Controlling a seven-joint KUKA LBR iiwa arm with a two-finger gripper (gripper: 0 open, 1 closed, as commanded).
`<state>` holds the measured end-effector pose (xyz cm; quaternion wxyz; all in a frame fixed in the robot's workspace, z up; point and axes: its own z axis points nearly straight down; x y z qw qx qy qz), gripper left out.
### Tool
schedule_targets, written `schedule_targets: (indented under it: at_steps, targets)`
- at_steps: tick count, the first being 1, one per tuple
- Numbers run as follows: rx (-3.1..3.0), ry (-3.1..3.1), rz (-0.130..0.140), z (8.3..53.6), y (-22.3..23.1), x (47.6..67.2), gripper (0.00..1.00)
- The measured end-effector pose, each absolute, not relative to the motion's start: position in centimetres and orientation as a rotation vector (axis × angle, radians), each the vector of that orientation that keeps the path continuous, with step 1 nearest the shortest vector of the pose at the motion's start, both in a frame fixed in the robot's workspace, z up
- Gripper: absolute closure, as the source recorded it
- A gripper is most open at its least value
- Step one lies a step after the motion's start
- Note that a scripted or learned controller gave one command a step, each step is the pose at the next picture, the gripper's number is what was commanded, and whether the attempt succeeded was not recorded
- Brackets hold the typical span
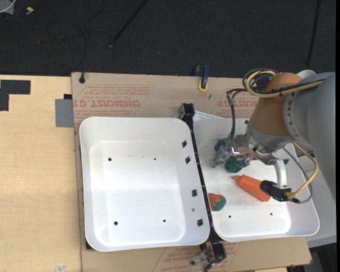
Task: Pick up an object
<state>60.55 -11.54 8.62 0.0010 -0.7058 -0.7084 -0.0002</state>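
My gripper (225,156) reaches down into the right bin (297,228), near its upper middle. A dark green object (234,165) lies right under the fingertips, and another bit of green (220,146) shows just above them. I cannot tell whether the green object is between the fingers or only beside them. An orange carrot-shaped object (251,187) lies on the bin floor just below and right of the gripper. A small orange and green object (216,202) rests against the bin's left wall, lower down.
The left bin (102,231) sits beside the right one, with a black divider bar (196,174) between them. A black cable end (275,190) and yellow wires hang off the wrist over the right bin. Brown cardboard lies under both bins.
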Motion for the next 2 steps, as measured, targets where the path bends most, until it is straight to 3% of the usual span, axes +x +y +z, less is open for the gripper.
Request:
schedule_targets:
  at_steps: [1,2]
  targets:
    - [-2.220,-2.217,0.003,9.8,-11.8,60.4,1.00]
    - [-2.219,-2.233,-0.012,19.4,-7.1,64.8,1.00]
